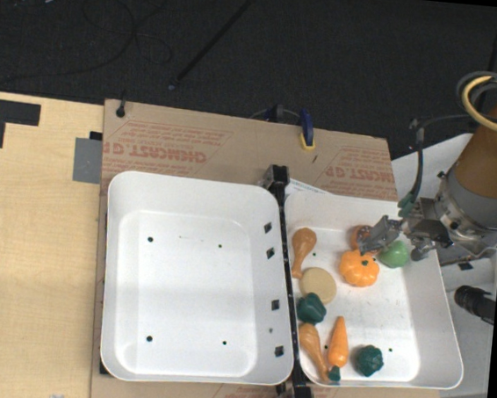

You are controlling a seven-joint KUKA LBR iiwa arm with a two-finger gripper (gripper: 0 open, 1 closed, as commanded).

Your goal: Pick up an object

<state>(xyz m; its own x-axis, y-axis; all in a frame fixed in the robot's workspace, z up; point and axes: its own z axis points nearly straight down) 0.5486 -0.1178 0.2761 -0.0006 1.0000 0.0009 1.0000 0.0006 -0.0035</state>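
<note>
Gripper (398, 237) seen at 3 o'clock over right bin (445, 347), fingers spread apart, light green object (394, 254) lying between fingertips; firm grasp cannot be told. Orange pumpkin (359, 269) just beside, at its 8 o'clock. Beige round piece (318, 284), dark green pieces (311, 310) (368, 360), carrot (339, 339) scattered toward 6 o'clock. Left bin (142, 200) at 9 o'clock. Red mirrored print on cardboard (236, 148) noted, reading uncertain

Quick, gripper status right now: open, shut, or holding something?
Gripper: over the right bin, fingers either side of a light green object; whether it is open, shut or gripping cannot be told.
</note>
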